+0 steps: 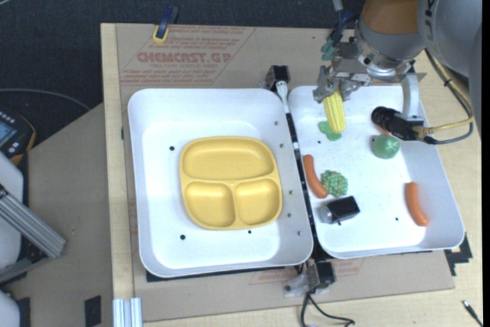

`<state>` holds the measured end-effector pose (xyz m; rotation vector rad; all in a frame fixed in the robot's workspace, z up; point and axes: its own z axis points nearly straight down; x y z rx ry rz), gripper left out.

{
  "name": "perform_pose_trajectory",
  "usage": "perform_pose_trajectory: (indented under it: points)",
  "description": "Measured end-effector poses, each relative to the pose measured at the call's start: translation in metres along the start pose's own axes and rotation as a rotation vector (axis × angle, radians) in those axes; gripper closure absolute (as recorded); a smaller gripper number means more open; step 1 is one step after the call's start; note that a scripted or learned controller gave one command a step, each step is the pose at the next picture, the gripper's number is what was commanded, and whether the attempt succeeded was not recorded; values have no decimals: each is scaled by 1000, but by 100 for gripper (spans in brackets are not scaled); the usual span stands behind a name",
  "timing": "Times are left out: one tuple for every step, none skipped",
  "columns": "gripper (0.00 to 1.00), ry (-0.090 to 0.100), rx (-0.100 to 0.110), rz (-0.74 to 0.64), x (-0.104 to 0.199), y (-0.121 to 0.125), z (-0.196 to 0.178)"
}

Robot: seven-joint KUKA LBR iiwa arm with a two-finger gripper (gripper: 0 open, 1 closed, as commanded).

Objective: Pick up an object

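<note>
Clutter around the target, all in the right shallow white bin (440,188): a green round ball (386,147) sits near it to the right. A bumpy green broccoli-like lump (334,182) lies below it. An orange-red sausage-shaped piece (312,175) runs along the bin's left wall, just beside the lump. A black block with a silvery end (341,209) lies just below the lump. A second orange sausage-shaped piece (417,204) is well apart, near the right wall.

The left shallow white bin (149,165) carries a yellow three-compartment plastic plate (230,181). A blue-and-yellow clamp (163,25) sits at the far left corner of the cardboard-covered worktop (122,57).

Target is a yellow toy corn cob (334,112) with kernel rows visible and a small green piece at its lower end. It hangs roughly upright over the far left part of the right bin. The end effector (339,88) is clenched on the cob's upper end. Cannot tell whether the cob's lower end touches the bin floor.
</note>
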<state>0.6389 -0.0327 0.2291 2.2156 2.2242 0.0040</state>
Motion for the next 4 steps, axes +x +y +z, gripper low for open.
perform_pose_trajectory:
  points:
    - [100,0,7,5,-1,-17,11]
    - [100,-1,-1,4,-8,-4,-4]
    - [100,0,7,3,2,-12,13]
    - [100,-1,-1,5,-9,-12,-5]
